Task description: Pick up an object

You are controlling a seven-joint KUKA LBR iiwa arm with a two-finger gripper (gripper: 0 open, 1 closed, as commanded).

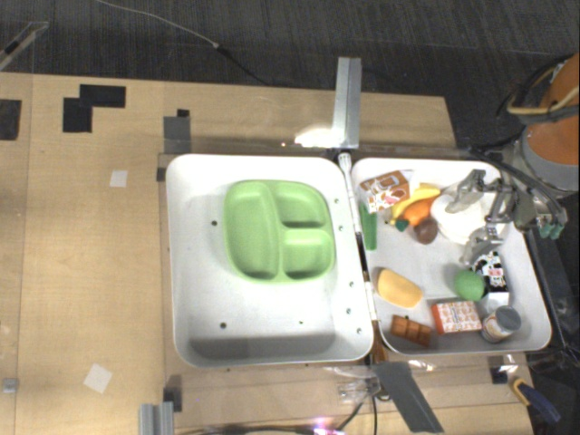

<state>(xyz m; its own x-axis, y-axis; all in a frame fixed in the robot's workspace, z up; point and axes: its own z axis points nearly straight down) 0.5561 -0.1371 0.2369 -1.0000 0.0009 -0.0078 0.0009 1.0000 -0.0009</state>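
Currently, the claw hangs low in the right bin, close above the green ball. Its grip state cannot be determined. The toys lie crowded together, leaving little clearance for a clean pick.

Pale wooden bench across the frame, dark carpet floor along the top, thin cable upper left.

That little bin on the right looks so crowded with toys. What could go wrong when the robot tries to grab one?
The gripper hangs over the right bin, where things lie close together. Near it, the green ball sits right beside a black-and-white toy, so the fingers might nudge both or catch the wrong one. The ball is round and could roll away. The banana, orange piece and brown ball are bunched together, so a clean grab there looks hard.
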